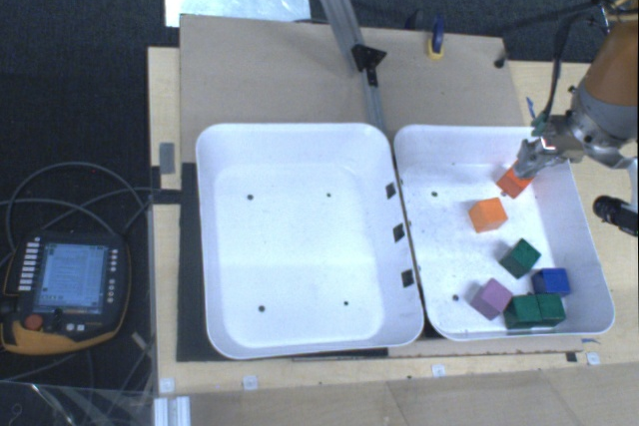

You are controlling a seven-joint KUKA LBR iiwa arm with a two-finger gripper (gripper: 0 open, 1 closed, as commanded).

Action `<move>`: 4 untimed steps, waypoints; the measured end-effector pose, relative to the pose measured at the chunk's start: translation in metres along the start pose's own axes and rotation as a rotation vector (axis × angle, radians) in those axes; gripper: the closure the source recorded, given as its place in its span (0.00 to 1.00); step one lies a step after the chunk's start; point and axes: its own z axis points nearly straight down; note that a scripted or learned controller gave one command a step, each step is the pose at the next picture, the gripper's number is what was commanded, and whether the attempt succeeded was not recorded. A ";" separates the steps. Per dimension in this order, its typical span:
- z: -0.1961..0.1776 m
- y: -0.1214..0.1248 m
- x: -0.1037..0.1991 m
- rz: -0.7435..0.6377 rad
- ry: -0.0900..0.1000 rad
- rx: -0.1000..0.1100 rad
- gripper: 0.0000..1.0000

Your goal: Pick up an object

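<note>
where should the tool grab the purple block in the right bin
Take the small purple cube-shaped block from straight above, across its upper-left and lower-right faces: it sits turned diamond-wise, and the dark green block crowds its right corner, so those two faces look freest.

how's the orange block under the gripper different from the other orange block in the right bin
The red-orange block sits right at the gripper tips near the right bin's far side; the lighter orange block lies apart from the gripper, nearer the bin's middle. The first is a deeper, redder orange and partly covered; the second is paler and fully in view, so it looks larger. Both are small cube-like blocks in the same bin.
</note>
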 end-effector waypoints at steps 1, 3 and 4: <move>-0.046 0.007 -0.003 0.000 -0.001 -0.001 1.00; -0.060 0.002 0.049 -0.005 0.003 0.007 1.00; -0.048 -0.001 0.104 -0.006 0.004 0.006 1.00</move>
